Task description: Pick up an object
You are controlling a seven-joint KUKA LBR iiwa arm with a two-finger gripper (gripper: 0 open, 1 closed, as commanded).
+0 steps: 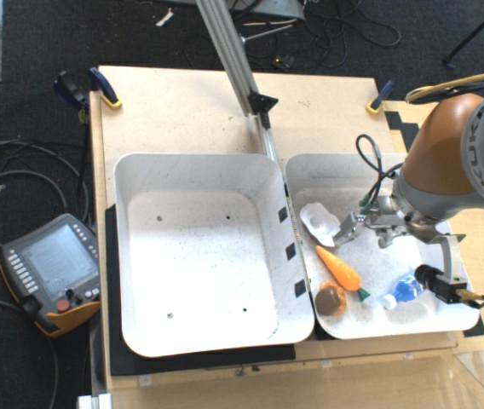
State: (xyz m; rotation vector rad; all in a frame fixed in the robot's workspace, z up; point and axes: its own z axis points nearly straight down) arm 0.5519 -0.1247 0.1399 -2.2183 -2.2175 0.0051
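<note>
We look down at a slant on a pale wooden desk standing on dark carpet. On it sit two shallow white bins side by side. The left bin is the larger shape in our view, its floor marked by a few small dark dots. The right bin touches it along a shared edge near the middle of the picture.

From the right, the grey arm with its orange band reaches over the right bin. Its wrist hangs above the bin's middle, and the end effector points leftward and down toward the bin floor. We cannot tell whether its fingers are parted or closed, and we see no object clearly caught between them.

A slanted metal pole runs from the top of the picture down to the gap between the bins. On the carpet at the far left lies a grey handheld control pendant with an orange underside.

Inside the right bin, the objects cluster along its left and front parts. A white crumpled object lies just beside the end effector, on its left, very close or touching; we cannot say which. An orange carrot lies just in front of the end effector, tilted diagonally. A small brown rounded object rests near the carrot's lower end, close to the bin's front left corner. A small clear bottle with a blue label lies on its side toward the front right, beneath the arm and apart from the end effector.
</note>
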